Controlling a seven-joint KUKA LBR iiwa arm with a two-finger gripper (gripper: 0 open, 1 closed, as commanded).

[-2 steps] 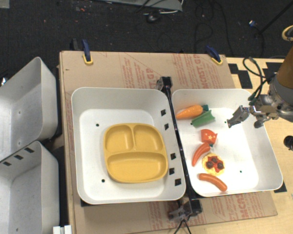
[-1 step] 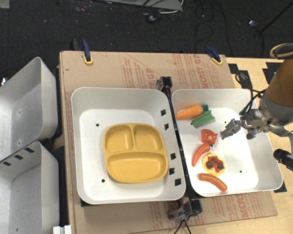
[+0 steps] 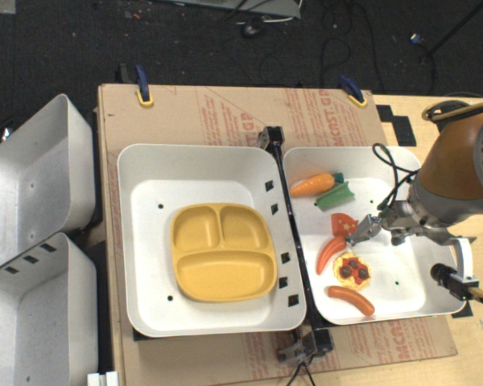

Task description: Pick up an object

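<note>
Nearest in the right bin (image 3: 402,300) lies a toy sausage (image 3: 351,299), then a small pizza (image 3: 352,271) and a red chili (image 3: 330,252). The gripper (image 3: 361,231) hangs low just above a red pepper piece (image 3: 342,223), its fingers narrowly parted with nothing between them, so no object is picked up yet; closing and lifting remain. Farther back rest a green piece (image 3: 333,197) and a carrot (image 3: 315,185). The crowded toys could foul the grasp. The left bin (image 3: 137,240) holds a yellow divided plate (image 3: 223,251).
</note>
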